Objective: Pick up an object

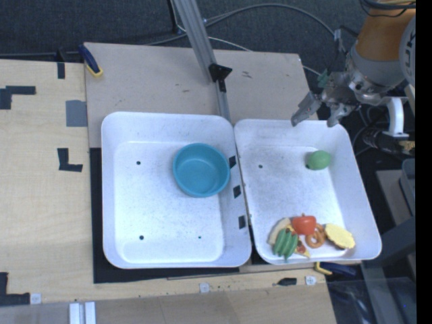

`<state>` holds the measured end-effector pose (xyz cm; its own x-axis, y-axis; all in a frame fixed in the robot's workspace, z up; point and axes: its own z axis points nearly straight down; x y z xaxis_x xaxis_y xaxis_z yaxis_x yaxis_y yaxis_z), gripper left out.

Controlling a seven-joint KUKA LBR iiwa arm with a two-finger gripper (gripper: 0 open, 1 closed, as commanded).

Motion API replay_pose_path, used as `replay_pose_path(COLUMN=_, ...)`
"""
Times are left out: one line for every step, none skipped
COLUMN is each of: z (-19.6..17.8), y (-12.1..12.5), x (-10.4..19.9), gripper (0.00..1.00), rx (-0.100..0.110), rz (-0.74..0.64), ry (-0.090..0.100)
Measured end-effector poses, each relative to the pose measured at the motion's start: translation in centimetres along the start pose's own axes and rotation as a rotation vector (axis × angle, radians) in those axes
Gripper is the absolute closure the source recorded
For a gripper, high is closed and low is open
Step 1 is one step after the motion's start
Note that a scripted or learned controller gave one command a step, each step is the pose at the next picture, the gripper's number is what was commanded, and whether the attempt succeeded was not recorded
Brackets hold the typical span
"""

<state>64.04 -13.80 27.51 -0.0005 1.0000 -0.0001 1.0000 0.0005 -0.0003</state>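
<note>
Overhead slanted view of the desk (155, 79) with two shallow white bins side by side. The left bin (128, 245) holds a single blue bowl (201, 170), upright, near the bin's upper middle and close to the wall shared with its neighbour.

The right bin (283, 147) holds the small objects available for picking. A round green object (318, 160), possibly a toy lime, lies alone in the upper right part of this bin. A cluster of toy foods sits in the near right corner: a green pepper-like piece (285, 243), a red tomato-like piece (305, 223), an orange ring-shaped piece (314, 239) and a yellow piece (339, 237), packed so that they touch or overlap one another. The green round object is well apart from this cluster.

The arm (381, 39), grey with an orange section, enters from the right. Its pincer (316, 113) hangs over the far rim of the right bin, above and just beyond the green round object, with its two dark fingers (302, 112) spread apart and nothing between them.

A grey metal pole (199, 36) rises at a slant from the desk behind the two bins, and cables (270, 9) trail across the dark floor beyond.
</note>
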Motion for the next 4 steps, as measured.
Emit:
replay_pose_path(z=4.7, y=0.7, x=0.4, gripper=0.0, rx=0.004, rz=-0.001, ry=0.0)
replay_pose_path(z=9.1, y=0.9, x=0.8, gripper=0.0, rx=0.004, rz=-0.001, ry=0.001)
replay_pose_path(z=15.4, y=0.8, x=0.9, gripper=0.0, rx=0.005, rz=-0.001, ry=0.001)
replay_pose_path(z=14.1, y=0.9, x=0.9, gripper=1.0, rx=0.0, rz=-0.001, ry=0.0)
